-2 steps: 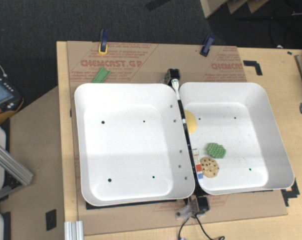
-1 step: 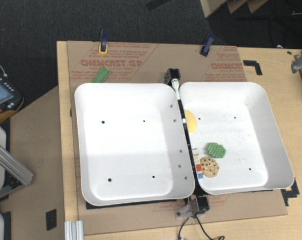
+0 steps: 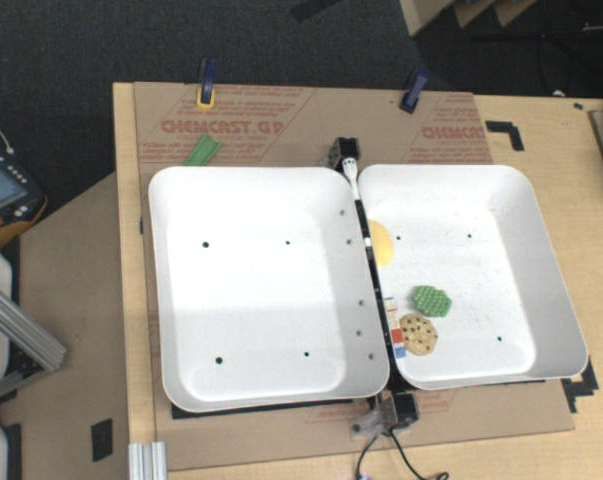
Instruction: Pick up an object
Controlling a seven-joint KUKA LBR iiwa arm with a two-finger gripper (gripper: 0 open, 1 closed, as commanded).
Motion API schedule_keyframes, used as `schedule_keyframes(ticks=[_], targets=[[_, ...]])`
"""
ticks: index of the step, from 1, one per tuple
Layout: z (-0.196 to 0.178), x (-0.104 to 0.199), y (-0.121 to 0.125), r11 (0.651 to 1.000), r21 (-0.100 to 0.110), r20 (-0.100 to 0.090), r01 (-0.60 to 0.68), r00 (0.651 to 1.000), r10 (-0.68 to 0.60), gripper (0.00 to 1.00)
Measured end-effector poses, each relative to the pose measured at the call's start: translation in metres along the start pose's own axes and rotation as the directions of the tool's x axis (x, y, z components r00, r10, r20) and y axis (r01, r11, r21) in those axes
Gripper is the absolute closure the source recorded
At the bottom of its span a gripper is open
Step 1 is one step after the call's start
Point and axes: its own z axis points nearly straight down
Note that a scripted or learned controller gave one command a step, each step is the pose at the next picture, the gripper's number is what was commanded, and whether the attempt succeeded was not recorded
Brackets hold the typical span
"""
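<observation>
Three small objects lie in the right bin [image 3: 511, 258] near its left wall. A flat yellow piece [image 3: 381, 241] rests against the divider. Below it sits a green bumpy object [image 3: 431, 300]. A tan cookie-like disc with dark spots [image 3: 417, 334] lies just under the green one, with a small red and blue item [image 3: 398, 341] at its left edge.
The left bin [image 3: 251, 278] stands beside the right one on a brown cardboard sheet [image 3: 281, 118]. Blue clamps [image 3: 207, 81] [image 3: 415, 88] hold the sheet's far edge. A green tape strip [image 3: 201, 150] lies near the left bin's far corner.
</observation>
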Motion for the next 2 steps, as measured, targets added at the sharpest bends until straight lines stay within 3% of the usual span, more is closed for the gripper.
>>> schedule_keyframes(ticks=[1,2], targets=[[0.046,0.142,-0.007,1.000,0.013,-0.007,0.015,1.000,-0.015,1.00],[0.152,0.080,-0.032,1.000,0.020,-0.004,-0.009,1.000,0.009,1.00]])
